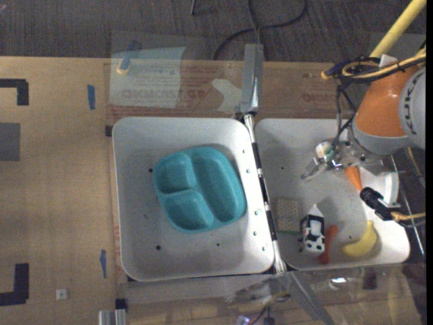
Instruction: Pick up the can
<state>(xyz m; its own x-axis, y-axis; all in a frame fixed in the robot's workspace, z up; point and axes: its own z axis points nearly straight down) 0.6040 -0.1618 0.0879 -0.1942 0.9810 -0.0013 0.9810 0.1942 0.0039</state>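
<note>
Camera view: claw (319, 162) hovers in right bin (284, 137), finger state unclear; no can identifiable, though one would be light, rigid, slick—grip mid-body across its diameter.

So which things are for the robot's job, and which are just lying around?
For the job: end effector; black-and-white container, maybe the can, hard to tell.
Just lying about: teal plate, banana, orange carrot, red stick.
</note>
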